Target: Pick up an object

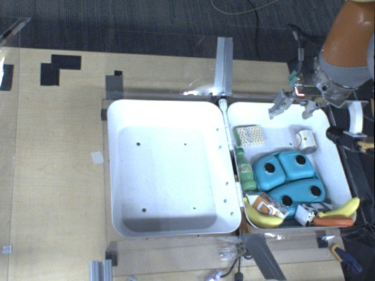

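Camera view: bench, two bins, gripper above the far edge

The wooden bench (53, 157) carries two white bins. The left bin (167, 168) adjoins the right bin (328, 134), which holds three blue blocks (290, 177), two bananas (261, 216) and a green bottle (244, 171). The gripper (296, 106) hangs over the right bin's far edge, fingers spread, pinching nothing.

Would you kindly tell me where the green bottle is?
The green bottle lies in the right bin, along its left wall, between the dotted packet and the banana.

A pale wooden bench (53, 174) meets dark carpet (117, 4) crossed by a cable (246, 4).
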`<state>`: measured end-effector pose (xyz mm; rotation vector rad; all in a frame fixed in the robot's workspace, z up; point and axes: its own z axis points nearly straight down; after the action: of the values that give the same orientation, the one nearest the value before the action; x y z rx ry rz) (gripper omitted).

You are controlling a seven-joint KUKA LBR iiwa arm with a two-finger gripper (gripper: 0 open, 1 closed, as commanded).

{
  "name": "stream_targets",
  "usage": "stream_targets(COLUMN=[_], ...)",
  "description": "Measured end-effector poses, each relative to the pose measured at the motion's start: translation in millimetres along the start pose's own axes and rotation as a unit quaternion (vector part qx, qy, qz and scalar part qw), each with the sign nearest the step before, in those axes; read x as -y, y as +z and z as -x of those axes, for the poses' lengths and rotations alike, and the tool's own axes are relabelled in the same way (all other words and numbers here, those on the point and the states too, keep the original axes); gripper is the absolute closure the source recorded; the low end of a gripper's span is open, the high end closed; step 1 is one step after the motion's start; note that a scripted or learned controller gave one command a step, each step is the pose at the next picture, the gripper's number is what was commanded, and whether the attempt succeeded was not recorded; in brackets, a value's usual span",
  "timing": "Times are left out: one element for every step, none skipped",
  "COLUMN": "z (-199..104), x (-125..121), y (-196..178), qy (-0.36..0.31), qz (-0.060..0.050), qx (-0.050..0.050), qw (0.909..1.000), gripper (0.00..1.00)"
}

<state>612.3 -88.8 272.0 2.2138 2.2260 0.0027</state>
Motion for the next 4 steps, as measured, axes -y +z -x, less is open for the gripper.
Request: stream_targets(z=[-89.3,-45.1,-141.2,-100.9], x=[-40.4,-11.2,-31.7,-58.2], y=[66.6,87.0,85.8,68.3], qy=[-0.018,-0.057,-0.116,0.006], qz=[0.0,0.0,0.002,0.003], qx=[0.0,0.0,-0.001,0.0], qw=[0.9998,0.9983,0.9932,1.0], gripper=[0.0,0.0,0.0,0.0])
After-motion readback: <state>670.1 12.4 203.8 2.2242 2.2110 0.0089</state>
